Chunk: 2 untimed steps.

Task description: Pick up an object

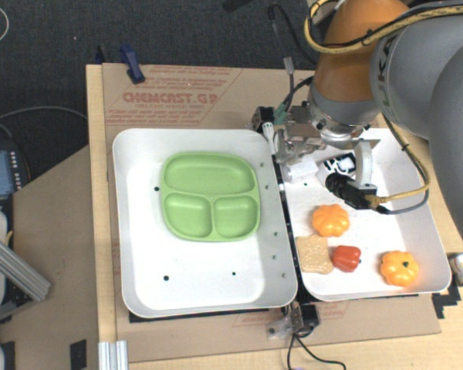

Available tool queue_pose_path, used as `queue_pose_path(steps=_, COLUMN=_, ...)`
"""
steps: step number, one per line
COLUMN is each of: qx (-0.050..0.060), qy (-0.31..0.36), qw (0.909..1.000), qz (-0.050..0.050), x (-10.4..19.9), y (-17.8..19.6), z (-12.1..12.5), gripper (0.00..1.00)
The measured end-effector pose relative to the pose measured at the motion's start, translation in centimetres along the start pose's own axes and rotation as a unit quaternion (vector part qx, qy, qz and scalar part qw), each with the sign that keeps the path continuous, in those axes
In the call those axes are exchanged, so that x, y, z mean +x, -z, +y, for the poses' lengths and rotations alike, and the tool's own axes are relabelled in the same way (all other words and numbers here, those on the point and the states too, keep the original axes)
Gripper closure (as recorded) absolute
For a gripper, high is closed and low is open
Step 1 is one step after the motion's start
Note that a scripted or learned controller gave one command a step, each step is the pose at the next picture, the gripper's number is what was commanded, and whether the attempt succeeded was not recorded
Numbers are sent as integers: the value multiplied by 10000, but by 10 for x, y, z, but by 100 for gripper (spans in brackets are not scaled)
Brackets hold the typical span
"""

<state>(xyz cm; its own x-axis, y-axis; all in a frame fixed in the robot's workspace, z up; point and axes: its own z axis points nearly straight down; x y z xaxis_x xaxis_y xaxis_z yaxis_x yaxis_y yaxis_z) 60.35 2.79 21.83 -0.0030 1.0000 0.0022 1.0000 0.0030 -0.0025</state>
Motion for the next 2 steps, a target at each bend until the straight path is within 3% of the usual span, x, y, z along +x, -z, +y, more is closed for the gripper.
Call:
queue_pose_path(steps=1, qx=33, qy=-25, qw=10000, qz=2, x=3, y=23, z=-130, gripper=100)
queue_pose_path(steps=2, qx=-117, qy=8, qw=9999, qz=10, x=24, y=191, z=-123, gripper=100)
